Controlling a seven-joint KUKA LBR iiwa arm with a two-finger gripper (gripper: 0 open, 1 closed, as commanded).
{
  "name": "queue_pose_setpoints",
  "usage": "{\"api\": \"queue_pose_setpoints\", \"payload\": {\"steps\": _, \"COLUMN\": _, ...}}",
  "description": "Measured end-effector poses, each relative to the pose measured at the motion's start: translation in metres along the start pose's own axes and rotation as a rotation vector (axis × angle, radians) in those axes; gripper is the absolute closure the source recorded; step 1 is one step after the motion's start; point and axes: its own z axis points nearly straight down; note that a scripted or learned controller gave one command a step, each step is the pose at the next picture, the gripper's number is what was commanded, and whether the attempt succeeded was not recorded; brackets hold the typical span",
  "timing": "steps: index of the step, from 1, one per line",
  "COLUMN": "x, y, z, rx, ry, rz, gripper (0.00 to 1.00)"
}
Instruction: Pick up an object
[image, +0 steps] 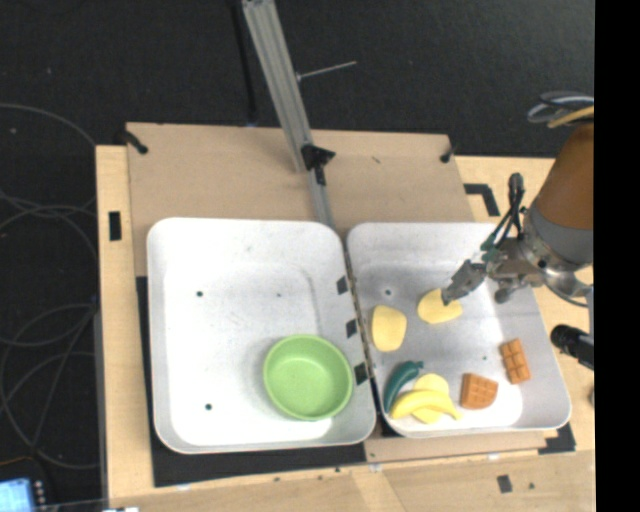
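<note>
Tool: the tool sat in the right bin, its tip at or just above the 2 o'clock edge of a pale yellow piece; how far it was open I could not tell, and nothing showed held in it.
Likely target: that pale yellow piece, lying near the middle of the right bin, with a second yellow lump at its 8 o'clock, near but apart.
Other candidates: bananas with a dark green item at the bin's 6 o'clock, an orange block beside them, a small orange bar toward 4 o'clock.
Left bin: a green bowl at 5 o'clock of the left bin, well apart from the tool.
Risk, off-centre contact: the tip met the piece at its edge, so a closing grasp would probably have pinched only the rim and slipped off.
Risk, shove: a descent there could have pushed the piece toward 8 o'clock into the yellow lump.
Risk, low profile: the piece looked flat, so the tool might have scraped the bin floor on the tabletop.
</note>
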Motion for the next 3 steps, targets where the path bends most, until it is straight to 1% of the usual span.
{"api": "queue_pose_setpoints", "payload": {"steps": 1, "x": 0.000, "y": 0.000, "z": 0.000, "rx": -0.001, "ry": 0.000, "rz": 0.001, "gripper": 0.00}}
{"api": "queue_pose_setpoints", "payload": {"steps": 2, "x": 0.002, "y": -0.002, "z": 0.063, "rx": 0.006, "ry": 0.000, "rz": 0.003, "gripper": 0.00}}
{"api": "queue_pose_setpoints", "payload": {"steps": 3, "x": 0.007, "y": -0.003, "z": 0.125, "rx": 0.007, "ry": 0.000, "rz": 0.003, "gripper": 0.00}}
